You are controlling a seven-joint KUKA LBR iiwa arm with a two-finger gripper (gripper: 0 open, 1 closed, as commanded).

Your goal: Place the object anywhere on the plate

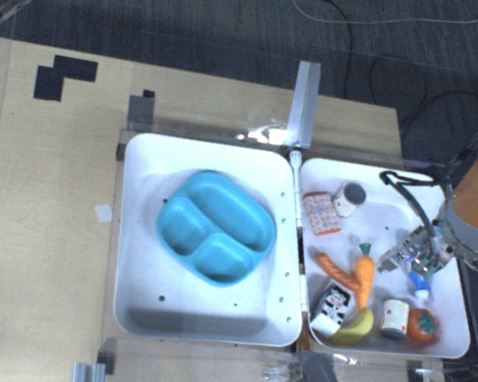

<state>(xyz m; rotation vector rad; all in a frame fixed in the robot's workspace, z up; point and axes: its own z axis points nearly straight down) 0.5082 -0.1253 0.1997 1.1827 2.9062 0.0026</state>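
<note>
Your jaws [414,256] hang low over the right bin [460,295], near its right wall; whether they are open or hold anything, you cannot tell. Blue plate [216,226] sits in the left bin [145,217]. Two carrots [358,274], banana [354,327], can [394,318], tomato [422,325] lie in the right bin.

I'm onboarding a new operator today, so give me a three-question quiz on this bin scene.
1. True or false: the blue plate sits in the left bin.
2. How many carrots lie in the right bin? A) one B) two C) four
3. Fill in: the banana lies near the bin's ____ edge.

Key: 1 true. 2 B. 3 near (bottom).
</note>
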